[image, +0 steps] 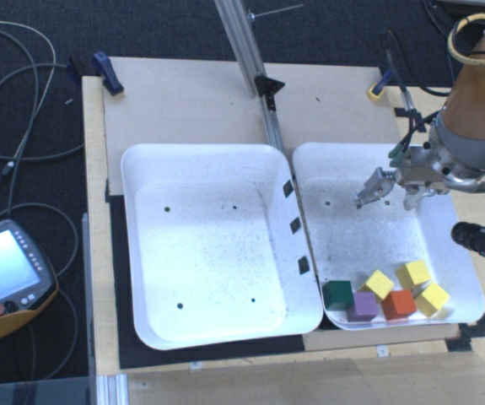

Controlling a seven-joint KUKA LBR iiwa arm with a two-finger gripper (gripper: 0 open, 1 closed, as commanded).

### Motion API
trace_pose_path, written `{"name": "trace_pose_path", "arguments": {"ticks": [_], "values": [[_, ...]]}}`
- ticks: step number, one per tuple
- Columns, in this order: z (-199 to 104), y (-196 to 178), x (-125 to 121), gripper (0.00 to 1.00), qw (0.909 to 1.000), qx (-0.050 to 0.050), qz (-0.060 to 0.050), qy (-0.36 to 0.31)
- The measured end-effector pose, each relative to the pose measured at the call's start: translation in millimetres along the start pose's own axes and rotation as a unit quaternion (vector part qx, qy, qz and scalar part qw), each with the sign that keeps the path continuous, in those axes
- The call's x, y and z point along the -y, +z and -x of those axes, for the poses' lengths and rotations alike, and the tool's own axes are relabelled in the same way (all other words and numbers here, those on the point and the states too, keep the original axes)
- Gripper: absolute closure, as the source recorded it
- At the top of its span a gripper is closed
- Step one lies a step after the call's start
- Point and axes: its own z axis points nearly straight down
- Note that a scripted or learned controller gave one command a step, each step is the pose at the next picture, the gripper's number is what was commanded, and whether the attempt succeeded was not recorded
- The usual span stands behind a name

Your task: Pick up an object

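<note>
A handheld pendant (6,281) with a pale screen and an orange rim lies on the dark floor far left of the left bin (141,184), with grey cables (14,133) looping above it. A blue clamp (107,72) grips the bench's tan board (183,99) up-left of that bin. The left bin is a shallow, glossy white tray with rounded corners and a finely speckled floor marked by four small dark dots. A slim metal rail (242,45) slants down from the top and ends just right of the left bin's far corner, at the seam between the two trays. Small black tabs (295,224) line that seam.

The right bin (343,226), of the same smooth white plastic, touches the left bin along its side. Its blocks cluster at the near edge, well right of the left bin: a green cube (337,294) nearest the seam, then a purple block (363,305), a yellow block (379,283), a red cube (399,303), a second yellow block (414,272) and a third yellow block (433,299). All look matte and hard-edged, and several touch.

The gripper (373,190) hangs over the far half of the right bin, apart from the blocks, its metal fingers close together with nothing between them. The grey arm (474,133) with its orange band stands furthest right.
</note>
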Motion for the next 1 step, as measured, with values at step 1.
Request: {"name": "trace_pose_path", "arguments": {"ticks": [1], "values": [[30.4, 83.1, -3.7, 0.00, 1.0000, 0.000, -0.005, 0.002]]}}
